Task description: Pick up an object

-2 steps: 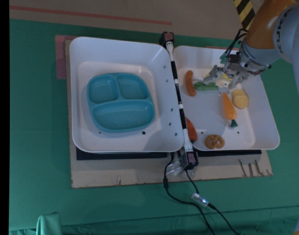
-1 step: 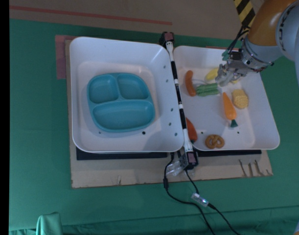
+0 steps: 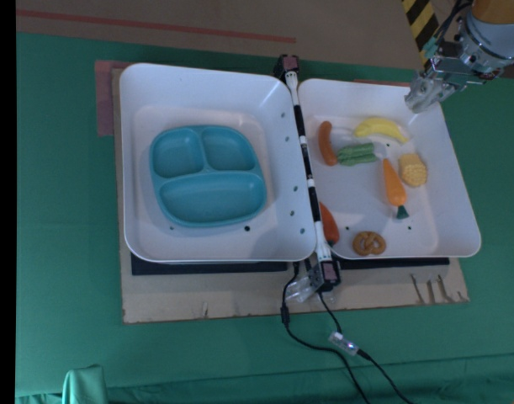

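The gripper (image 3: 422, 97) is hanging over the far right corner of the right bin (image 3: 458, 217), at the end of the grey arm (image 3: 492, 19) that is reaching in from the upper right, its orange band showing at the top edge. Whether the tool is apart or together cannot be told from this slant, and nothing is showing in its grasp. The toy foods are lying scattered in the right bin: a yellow banana (image 3: 381, 128) is sitting nearest the gripper, just beside a green bean pod (image 3: 356, 153) and a red sausage (image 3: 326, 142). A piece of corn (image 3: 414, 170) is resting toward the right wall, touching or nearly touching an orange carrot (image 3: 394, 185). A pretzel (image 3: 369, 243) is lying near the front edge, and a second reddish piece (image 3: 328, 222) is leaning against the divider between the bins. In the left bin (image 3: 139, 99), a teal divided plate (image 3: 209, 174) is sitting in the middle.
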### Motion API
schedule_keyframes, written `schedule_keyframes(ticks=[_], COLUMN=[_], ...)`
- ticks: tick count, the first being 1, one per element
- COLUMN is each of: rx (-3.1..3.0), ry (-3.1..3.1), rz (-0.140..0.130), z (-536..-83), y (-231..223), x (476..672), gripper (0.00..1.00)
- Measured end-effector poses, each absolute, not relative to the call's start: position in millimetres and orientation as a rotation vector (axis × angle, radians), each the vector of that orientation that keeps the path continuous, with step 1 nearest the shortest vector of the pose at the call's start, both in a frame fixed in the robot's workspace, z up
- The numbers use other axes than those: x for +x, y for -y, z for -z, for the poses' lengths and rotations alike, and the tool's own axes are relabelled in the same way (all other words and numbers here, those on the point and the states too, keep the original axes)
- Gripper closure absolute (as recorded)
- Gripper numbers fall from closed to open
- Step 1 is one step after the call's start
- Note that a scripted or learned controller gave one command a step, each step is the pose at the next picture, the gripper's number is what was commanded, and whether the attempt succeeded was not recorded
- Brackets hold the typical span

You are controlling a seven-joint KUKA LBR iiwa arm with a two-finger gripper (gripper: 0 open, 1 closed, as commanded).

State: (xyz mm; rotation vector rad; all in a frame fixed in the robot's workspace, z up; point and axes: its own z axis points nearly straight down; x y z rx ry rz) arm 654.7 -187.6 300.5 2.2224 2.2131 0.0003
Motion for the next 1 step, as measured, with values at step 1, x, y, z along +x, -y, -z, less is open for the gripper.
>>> schedule_keyframes(ticks=[1], rx=[2.222], ry=[-2.214], rz=[-0.001], z=[-358.6], y=[187.2], x=[657.3], gripper=[1.00])
